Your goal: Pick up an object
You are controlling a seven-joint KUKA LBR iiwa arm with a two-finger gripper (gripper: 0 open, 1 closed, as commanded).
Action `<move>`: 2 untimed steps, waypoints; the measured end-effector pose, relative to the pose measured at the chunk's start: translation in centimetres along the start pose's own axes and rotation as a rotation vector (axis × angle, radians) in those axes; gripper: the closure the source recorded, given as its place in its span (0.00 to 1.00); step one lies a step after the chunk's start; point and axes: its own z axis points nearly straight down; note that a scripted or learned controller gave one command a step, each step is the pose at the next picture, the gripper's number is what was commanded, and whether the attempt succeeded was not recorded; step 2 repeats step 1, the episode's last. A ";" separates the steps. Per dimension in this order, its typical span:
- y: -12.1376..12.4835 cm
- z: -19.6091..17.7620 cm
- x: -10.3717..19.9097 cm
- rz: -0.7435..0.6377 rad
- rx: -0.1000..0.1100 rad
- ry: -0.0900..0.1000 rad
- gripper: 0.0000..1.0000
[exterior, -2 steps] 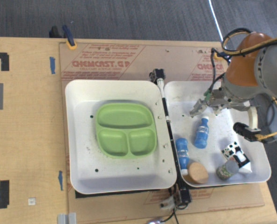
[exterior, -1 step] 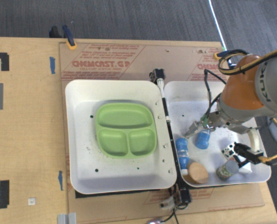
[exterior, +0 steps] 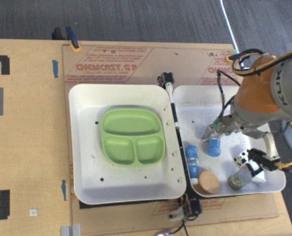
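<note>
My gripper (exterior: 214,131) hangs low over the middle of the right bin (exterior: 200,104), reaching in from the right. A small blue cylinder (exterior: 213,147) stands directly under its tip, touching or nearly touching it; I cannot tell whether it sits between the fingers. To the left, a blue bottle (exterior: 191,160) lies along the bin's left wall. A round tan wooden piece (exterior: 208,182) rests at the front edge, and a grey-green speckled lump (exterior: 236,181) lies to its right.
The left bin (exterior: 82,132) holds a green divided plate (exterior: 132,135) at its centre. The far half of the right bin is bare white floor. The arm's orange band (exterior: 256,90) and grey wrist cover the right bin's right side.
</note>
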 end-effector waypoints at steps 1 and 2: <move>-3.3 -8.7 5.6 0.351 0.009 0.002 1.00; -3.3 -8.7 5.6 0.351 0.009 0.002 1.00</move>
